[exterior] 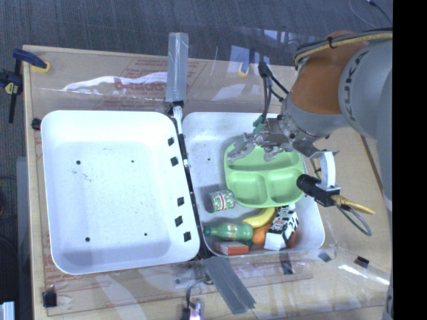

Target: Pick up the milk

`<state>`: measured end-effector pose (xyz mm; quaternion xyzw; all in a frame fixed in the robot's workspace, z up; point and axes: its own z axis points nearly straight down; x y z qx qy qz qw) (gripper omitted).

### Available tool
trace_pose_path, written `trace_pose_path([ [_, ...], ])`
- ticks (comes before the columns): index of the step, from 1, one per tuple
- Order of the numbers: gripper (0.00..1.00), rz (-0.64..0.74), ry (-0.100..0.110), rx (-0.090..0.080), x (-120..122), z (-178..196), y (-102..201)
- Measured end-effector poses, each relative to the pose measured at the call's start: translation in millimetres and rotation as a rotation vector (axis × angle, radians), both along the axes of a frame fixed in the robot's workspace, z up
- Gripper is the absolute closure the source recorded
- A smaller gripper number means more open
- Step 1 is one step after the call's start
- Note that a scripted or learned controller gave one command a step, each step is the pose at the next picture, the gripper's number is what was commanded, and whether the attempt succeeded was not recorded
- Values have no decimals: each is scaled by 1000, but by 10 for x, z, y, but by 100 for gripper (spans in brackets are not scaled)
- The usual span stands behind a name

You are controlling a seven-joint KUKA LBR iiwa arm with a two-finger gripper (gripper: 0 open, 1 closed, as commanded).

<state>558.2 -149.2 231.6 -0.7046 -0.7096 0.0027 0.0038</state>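
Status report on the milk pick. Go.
Gripper over green tray's upper edge, right bin. Milk carton lying near front wall, not held. Banana and green bottle crowd it.

— What finish is seen on the divided tray just under the gripper?
— Smooth, glossy green plastic. The right bin around it and the left bin further off are seen as matt white plastic.
— And the milk, below the gripper at the bin's near edge?
— Printed carton, it seems. The bottle beside it looks like glossy green plastic.
— The bench?
— Pale wood under clear film.
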Motion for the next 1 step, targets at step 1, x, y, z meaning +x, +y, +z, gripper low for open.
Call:
trace_pose_path([
  [1,0,191,-2,2,-522,-53,-622],
])
